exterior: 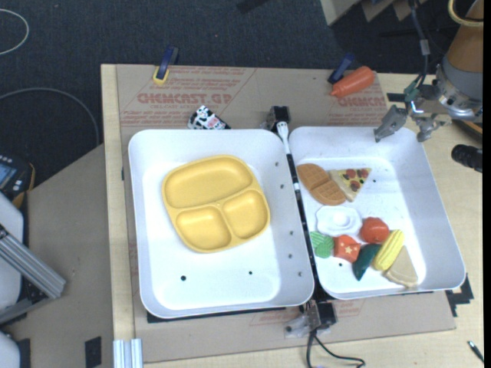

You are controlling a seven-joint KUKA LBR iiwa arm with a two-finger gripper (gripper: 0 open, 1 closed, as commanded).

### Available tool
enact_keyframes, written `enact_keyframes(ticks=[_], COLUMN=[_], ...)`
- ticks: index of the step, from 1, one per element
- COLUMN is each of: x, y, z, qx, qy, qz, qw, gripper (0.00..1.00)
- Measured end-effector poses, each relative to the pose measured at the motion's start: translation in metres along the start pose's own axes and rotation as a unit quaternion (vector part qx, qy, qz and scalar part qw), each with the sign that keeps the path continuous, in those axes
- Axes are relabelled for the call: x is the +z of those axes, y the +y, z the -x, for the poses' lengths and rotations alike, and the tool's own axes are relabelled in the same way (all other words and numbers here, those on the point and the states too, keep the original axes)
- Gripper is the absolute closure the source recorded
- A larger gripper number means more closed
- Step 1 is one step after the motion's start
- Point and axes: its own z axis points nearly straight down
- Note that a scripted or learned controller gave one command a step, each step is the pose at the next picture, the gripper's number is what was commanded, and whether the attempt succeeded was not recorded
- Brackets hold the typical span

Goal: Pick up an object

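Note:
My gripper [407, 125] hangs over the far right corner of the right bin [433, 198], fingers spread open with nothing between them. In that bin lie toy foods: a brown bread slice [321, 184], a pizza wedge [352, 181], a white fried egg [338, 221], a red tomato [374, 229], a green piece [322, 244], a red piece with a star [347, 248], a yellow corn cob [389, 250] and a tan wedge [402, 270]. All of them sit nearer the camera than the gripper.
The left bin [153, 267] holds a yellow divided plate [215, 202]. An orange clamp [352, 81] and a blue-yellow clamp [163, 67] sit on the bench's far edge. A small black-and-white object [206, 119] lies behind the left bin.

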Motion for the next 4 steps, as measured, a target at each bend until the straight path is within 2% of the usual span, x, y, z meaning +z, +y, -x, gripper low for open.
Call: enact_keyframes(ticks=[2,3,4], x=[0.092,0.119,0.108], y=[-0.001,0.001,0.001], z=[-0.01,-0.011,-0.011], qx=[0.0,0.0,-0.001], qy=[0.0,-0.001,-0.002], qz=[0.0,0.004,0.004], qw=[1.0,1.0,1.0], gripper=[0.0,0.0,1.0])
